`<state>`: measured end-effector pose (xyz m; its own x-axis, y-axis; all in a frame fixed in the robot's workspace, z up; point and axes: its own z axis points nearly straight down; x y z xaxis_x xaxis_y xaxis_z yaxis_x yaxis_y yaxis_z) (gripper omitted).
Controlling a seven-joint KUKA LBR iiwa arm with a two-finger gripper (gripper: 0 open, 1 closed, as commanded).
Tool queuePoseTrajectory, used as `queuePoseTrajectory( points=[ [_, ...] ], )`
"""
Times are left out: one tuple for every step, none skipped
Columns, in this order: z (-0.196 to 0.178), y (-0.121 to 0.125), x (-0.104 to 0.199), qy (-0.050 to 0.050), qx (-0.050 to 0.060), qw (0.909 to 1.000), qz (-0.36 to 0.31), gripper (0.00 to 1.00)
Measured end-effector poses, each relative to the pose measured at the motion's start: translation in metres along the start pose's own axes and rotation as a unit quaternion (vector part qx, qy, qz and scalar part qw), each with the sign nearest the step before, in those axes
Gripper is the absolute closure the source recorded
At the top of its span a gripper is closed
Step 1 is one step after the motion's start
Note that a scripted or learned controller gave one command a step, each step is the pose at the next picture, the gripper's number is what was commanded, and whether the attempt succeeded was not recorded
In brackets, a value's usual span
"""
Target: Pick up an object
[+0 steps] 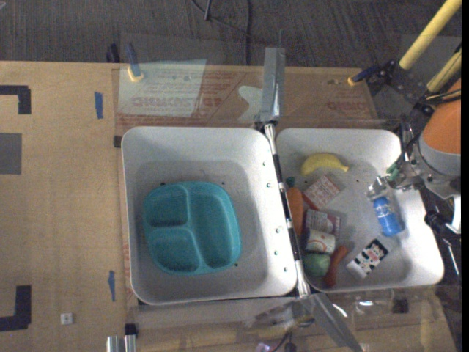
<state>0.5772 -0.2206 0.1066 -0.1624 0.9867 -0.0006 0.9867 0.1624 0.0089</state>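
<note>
While the claw (386, 184) sits at the blue bottle's (386, 215) top (right bin (421, 266)), its grip can't be judged.

Teal tray (192, 227) — yellow banana (325, 164) — blue bottle (386, 215), white bins (139, 152).

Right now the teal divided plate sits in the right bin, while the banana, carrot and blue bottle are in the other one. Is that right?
Not quite. The camera view shows the teal divided plate in the left bin, not the right. The banana, carrot and blue bottle are in the right bin.
</note>
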Motion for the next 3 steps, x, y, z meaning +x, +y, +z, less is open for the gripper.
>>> queuePoseTrajectory(
  points=[
    [0.018, -0.021, 0.032, -0.002, 0.001, 1.0, -0.005, 1.0],
    [0.019, 0.026, 0.019, -0.001, 0.001, 0.9995, 0.033, 1.0],
    [0.008, 0.027, 0.018, -0.003, -0.001, 0.9995, 0.033, 1.0]
  ],
)
